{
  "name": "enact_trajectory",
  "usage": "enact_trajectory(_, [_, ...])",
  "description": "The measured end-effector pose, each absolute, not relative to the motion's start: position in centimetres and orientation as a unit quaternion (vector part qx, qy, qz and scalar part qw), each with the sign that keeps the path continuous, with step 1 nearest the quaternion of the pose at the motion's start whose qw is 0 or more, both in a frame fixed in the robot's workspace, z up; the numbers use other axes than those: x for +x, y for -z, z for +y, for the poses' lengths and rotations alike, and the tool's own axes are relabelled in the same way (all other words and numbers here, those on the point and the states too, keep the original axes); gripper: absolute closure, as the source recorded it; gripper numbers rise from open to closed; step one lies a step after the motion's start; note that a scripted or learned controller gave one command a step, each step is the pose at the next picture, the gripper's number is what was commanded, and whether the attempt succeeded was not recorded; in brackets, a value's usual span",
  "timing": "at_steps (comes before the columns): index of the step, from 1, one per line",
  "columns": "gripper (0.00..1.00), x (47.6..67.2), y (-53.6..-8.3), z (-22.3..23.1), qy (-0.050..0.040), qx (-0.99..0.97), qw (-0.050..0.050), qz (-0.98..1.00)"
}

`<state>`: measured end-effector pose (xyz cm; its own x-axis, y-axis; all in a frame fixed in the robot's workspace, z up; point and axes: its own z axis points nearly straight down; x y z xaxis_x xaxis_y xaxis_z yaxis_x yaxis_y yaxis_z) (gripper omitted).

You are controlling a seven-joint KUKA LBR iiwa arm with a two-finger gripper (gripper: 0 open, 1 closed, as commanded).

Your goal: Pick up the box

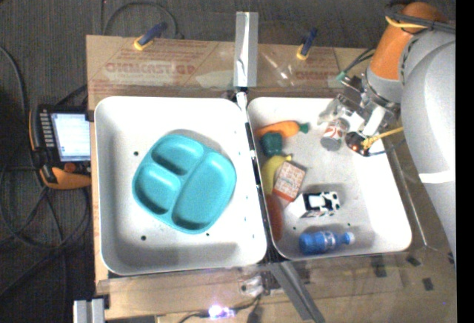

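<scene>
The box [289,179] is small and flat, tan and orange with a printed face. It lies in the left half of the right bin [385,195], leaning against a yellow item [273,165]. My gripper [335,127] hangs over the bin's far right part, well up and to the right of the box and apart from it. A small red and white piece shows at the gripper's tip. The grey arm with its orange band [392,47] comes in from the upper right.
Around the box lie an orange carrot [282,127], a dark green item [271,143], a black and white cow toy [322,201] and a blue bottle [323,241]. The left bin [111,188] holds a teal divided plate [184,181].
</scene>
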<state>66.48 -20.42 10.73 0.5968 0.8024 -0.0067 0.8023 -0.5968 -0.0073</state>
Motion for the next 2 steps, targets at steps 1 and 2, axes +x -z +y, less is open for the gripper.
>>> enact_trajectory(1, [1.00, 66.45, -11.59, -20.44, -0.0067, -0.893, 0.000, -0.450])
enact_trajectory(2, [0.00, 66.46, -11.58, -20.39, -0.0068, -0.893, 0.000, -0.450])
